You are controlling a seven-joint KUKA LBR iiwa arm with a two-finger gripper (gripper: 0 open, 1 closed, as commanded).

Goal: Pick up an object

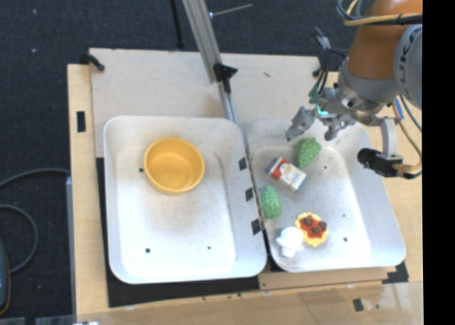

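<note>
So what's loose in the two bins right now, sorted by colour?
Green: 2, green lump by the gripper, green lump at the divider
Yellow: 2, bowl, red-topped piece
Red and white: 1, small carton
White: 1, white piece
Total: 6

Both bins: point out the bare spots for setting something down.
Left bin: bare floor right of and below the yellow bowl. Right bin: bare along its right side. Crowded around the carton, green pieces and end effector.
</note>
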